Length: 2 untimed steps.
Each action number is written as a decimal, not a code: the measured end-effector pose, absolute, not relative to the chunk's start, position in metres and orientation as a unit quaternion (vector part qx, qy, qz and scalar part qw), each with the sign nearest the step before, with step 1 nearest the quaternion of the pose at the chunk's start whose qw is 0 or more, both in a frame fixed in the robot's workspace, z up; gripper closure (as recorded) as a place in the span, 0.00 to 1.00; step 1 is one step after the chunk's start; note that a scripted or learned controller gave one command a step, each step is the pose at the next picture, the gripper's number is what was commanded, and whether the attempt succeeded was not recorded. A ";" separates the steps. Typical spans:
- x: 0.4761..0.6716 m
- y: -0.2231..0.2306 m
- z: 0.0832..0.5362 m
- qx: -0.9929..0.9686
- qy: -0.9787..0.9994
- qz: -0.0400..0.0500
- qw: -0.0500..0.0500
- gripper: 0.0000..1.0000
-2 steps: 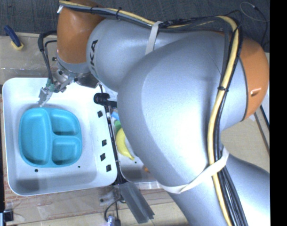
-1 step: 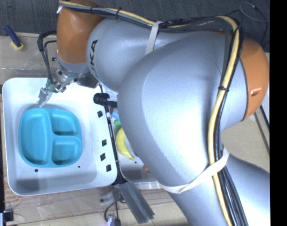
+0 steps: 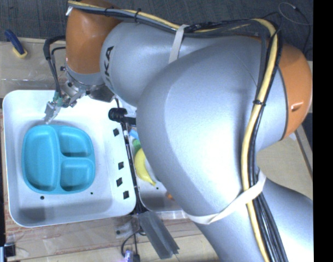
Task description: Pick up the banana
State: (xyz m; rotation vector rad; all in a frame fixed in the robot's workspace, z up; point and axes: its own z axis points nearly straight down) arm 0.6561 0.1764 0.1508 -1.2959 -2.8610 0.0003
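The arm (image 3: 210, 124) is the largest thing here, a grey bulk reaching in from the right and hiding most of the right bin (image 3: 150, 201). Black letters on its shell near the orange band (image 3: 87, 34) read "KA"; the rest of the word is turned out of sight. A yellow and black cable (image 3: 265, 91) runs along its casing.

The left bin (image 3: 13, 162) is the landmark. Inside it, toward its near left part, lies a blue tray (image 3: 58, 158) with three compartments. The gripper (image 3: 51, 112) hangs over the bin's far edge, just beyond the tray's far rim; its tip seems to hold nothing, but whether the fingers are apart or closed cannot be told from here.

Right of the left bin, past the dividing wall, the banana (image 3: 143, 168) lies in the right bin, partly under the arm. Something green (image 3: 136, 144) touches its far end.

Beyond the left bin's far left corner, a blue-handled tool (image 3: 15, 41) rests on the bench (image 3: 24, 64).
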 end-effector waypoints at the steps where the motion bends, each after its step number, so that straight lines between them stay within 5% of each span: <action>1: 0.656 0.176 0.151 -0.413 -0.911 0.000 0.000 0.00; 2: 0.656 0.176 0.151 -0.413 -0.911 0.000 0.000 0.00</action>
